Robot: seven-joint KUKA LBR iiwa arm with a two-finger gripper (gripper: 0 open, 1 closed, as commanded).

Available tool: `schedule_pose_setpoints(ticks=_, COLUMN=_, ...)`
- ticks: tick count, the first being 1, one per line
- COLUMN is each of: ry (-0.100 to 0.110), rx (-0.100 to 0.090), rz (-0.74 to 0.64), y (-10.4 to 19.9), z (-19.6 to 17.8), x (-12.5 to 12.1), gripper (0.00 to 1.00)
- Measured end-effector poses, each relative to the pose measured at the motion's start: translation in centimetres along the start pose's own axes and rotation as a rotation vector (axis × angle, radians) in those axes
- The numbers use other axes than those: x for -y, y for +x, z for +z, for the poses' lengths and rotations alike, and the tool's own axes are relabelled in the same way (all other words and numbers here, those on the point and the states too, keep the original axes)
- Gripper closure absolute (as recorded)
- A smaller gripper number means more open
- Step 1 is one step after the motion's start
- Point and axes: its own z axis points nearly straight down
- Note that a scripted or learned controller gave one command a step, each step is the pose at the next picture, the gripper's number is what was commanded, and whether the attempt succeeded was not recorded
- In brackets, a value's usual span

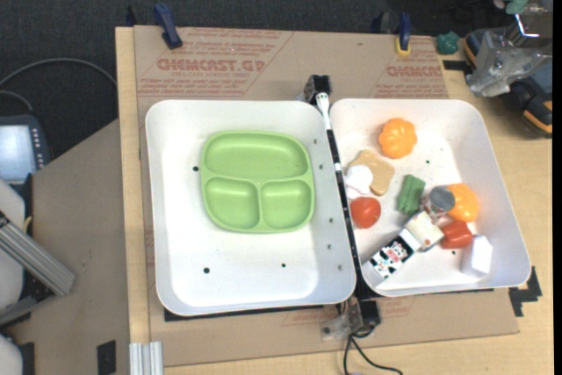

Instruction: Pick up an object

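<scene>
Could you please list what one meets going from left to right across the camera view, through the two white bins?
Green three-compartment plastic plate → red tomato-like ball → green block → small white cube.

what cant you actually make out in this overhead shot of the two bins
- Small grey and brown object in the right white bin, camera view: too small and blurred to identify, crowded by the orange-yellow piece.
- Black-and-white patterned box: its print is too small to read.
- White block near the bin's lower right rim: shape blends into the white wall.
- Metal gear at the top right corner: cut off by the edge.
</scene>
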Motion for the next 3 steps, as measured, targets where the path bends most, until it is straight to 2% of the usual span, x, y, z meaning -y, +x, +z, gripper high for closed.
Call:
schedule_pose_setpoints(ticks=1, ry=0.013, rx=0.002, rz=0.014, y=-7.2, z=2.0, x=0.1, gripper=1.0)
schedule_pose_setpoints(ticks=3, ry=0.002, rx=0.004, rz=0.006, y=-6.8, z=-0.3, x=-0.1, gripper=1.0)
